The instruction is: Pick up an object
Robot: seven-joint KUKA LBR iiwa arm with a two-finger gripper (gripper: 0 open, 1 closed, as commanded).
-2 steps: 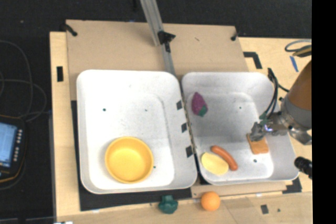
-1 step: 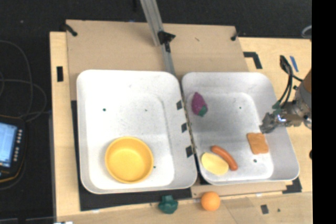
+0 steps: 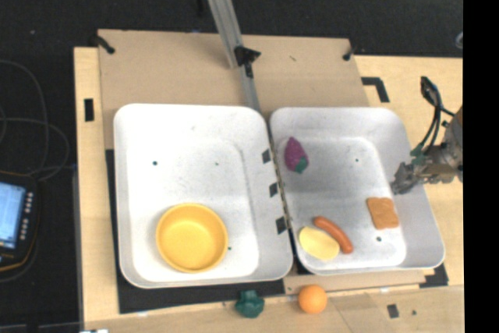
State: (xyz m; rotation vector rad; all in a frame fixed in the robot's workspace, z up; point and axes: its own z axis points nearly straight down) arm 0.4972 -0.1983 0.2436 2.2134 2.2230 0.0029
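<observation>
The right bin [image 3: 351, 129] holds a purple piece [image 3: 295, 154] near its left wall, a tan square slab [image 3: 382, 212] toward the right, and an orange-red sausage [image 3: 334, 234] lying against a pale yellow piece [image 3: 318, 244] at the front. A yellow bowl [image 3: 192, 237] sits at the front of the left bin [image 3: 187, 136]. My gripper [image 3: 406, 176] hangs over the right bin's right rim, just above and to the right of the tan slab. Nothing shows between its fingers.
An orange ball [image 3: 312, 299] and a small green object [image 3: 249, 304] lie on the bench in front of the bins. A metal pole [image 3: 222, 4] slants up from between the bins. A handheld screen [image 3: 12, 218] sits at the far left.
</observation>
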